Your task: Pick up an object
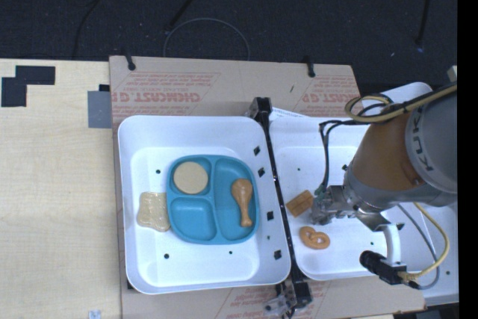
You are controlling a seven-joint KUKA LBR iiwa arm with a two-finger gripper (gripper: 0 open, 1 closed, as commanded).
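Observation:
In the right bin [336, 269] lie a small tan block [299, 203] and an orange pretzel-shaped piece [315, 238]. My gripper [326, 207] is low in this bin, just right of the tan block and above the pretzel piece. The arm's orange band and grey wrist cover most of it. In the left bin [149, 265] a blue divided plate [202, 224] carries a round tan disc [190, 177] and a toy drumstick [243, 200]. A pale slice of toast [153, 211] rests against the plate's left edge.
A black divider [272, 190] runs between the two bins. Cables loop over the arm and the right bin's far side. Cardboard lies under both bins, and the light wooden bench stretches to the left.

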